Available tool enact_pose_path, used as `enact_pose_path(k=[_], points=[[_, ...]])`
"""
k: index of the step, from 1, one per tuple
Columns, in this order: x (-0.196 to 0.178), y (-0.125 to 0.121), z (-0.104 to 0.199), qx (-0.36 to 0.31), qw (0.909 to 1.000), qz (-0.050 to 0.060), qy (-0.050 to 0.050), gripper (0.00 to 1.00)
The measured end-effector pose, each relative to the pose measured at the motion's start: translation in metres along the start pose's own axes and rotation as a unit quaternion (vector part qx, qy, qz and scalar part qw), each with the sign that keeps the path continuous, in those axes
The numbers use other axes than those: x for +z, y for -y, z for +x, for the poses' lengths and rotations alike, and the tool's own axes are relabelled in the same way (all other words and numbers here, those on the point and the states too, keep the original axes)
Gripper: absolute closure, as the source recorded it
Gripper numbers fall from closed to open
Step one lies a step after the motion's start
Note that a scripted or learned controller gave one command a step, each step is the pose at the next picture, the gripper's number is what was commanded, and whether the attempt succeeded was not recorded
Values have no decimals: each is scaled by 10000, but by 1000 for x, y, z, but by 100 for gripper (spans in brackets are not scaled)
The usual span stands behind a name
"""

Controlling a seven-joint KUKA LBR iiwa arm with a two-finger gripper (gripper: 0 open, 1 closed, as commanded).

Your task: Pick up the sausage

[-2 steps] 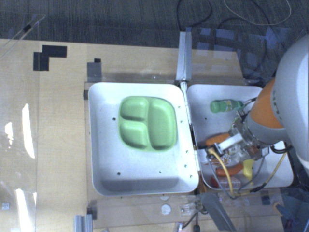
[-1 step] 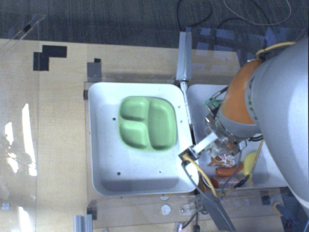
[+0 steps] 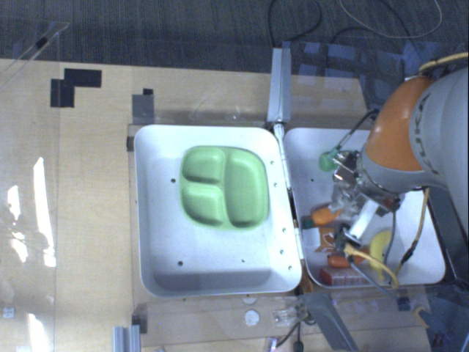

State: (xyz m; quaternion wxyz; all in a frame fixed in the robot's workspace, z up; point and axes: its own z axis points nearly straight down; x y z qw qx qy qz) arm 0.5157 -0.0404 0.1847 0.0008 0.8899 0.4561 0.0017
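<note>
Sausage (image 3: 338, 261), if the small reddish-brown piece near the front wall of the right bin (image 3: 432, 270) is indeed it, lies low in the left front part of that bin, just below and slightly left of the hand (image 3: 350, 222). Its long axis seems to run roughly left to right across the view, though it is small and partly crowded by neighbours, so that is a judgement. The hand hangs low over the toys, right above this cluster; the tangle of cables and parts hides its tips, so whether it is apart or together cannot be told, and nothing can be seen held.

Around the sausage in the right bin are an orange piece (image 3: 322, 215) by the left wall, a yellow banana-like toy (image 3: 379, 249) to the right, a red item (image 3: 344, 276) at the front wall, and a green thing (image 3: 327, 160) farther back. The left bin (image 3: 157, 255) carries a green divided plate (image 3: 223, 185), with nothing on it.
</note>
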Motion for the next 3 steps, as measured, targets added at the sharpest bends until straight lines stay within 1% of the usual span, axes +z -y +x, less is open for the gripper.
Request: enact_pose_path(k=[1, 2, 3], points=[[5, -44, -96, -845, 9964, 1, 4, 100], [4, -60, -131, 1332, 9911, 2, 6, 100], [89, -60, -133, 2330, 9725, 18, 7, 100]])
